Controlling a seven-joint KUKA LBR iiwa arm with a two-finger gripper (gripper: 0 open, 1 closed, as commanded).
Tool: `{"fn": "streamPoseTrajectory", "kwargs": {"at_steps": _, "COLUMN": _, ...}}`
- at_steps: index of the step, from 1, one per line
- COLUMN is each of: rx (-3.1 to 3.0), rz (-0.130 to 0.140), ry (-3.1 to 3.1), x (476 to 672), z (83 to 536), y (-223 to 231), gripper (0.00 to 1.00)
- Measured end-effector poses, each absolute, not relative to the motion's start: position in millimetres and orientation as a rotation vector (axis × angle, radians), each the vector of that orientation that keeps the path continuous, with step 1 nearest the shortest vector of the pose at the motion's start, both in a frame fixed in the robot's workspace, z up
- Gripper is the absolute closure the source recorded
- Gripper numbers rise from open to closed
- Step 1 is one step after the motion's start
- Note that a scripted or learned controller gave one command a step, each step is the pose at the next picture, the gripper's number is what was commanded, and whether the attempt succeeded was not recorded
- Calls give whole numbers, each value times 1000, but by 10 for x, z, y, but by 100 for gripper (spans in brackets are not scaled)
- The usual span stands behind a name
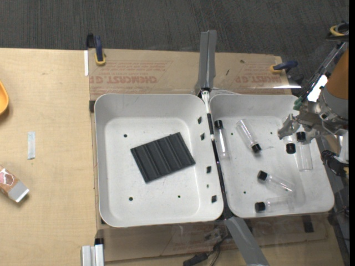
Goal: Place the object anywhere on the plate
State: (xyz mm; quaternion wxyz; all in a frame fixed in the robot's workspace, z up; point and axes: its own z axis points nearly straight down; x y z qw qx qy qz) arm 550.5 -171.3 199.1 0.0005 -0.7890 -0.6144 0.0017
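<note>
Camera view: dark ribbed rectangular plate [163, 157] lies flat in the left white bin [105, 165], ready as target; clear black-capped plastic vials [248, 136] lie scattered in the right white bin [327, 198]; tool [299, 131] hovers above them, its grip state indiscernible

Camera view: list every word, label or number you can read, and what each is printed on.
"CHEMCN2T.GE": roughly what the red print on the cardboard sheet behind the left bin reads; it looks upside down or mirrored, so the letters are uncertain.
Smaller red lines beside it: too blurred to read.
Right-hand cardboard print: unreadable.
</note>
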Motion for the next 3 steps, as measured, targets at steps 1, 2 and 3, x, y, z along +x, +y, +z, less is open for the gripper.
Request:
{"fn": "streamPoseTrajectory", "kwargs": {"at_steps": 1, "rx": -2548, "rz": 6, "ry": -1833, "x": 5468, "z": 2119, "y": -1164, "gripper": 100}}
{"fn": "streamPoseTrajectory", "kwargs": {"at_steps": 2, "rx": -2826, "rz": 7, "ry": -1372, "x": 5106, "z": 2666, "y": -698, "gripper": 100}}
{"fn": "streamPoseTrajectory", "kwargs": {"at_steps": 3, "rx": -2919, "rz": 9, "ry": -1162, "x": 4774, "z": 2933, "y": -233, "gripper": 100}}
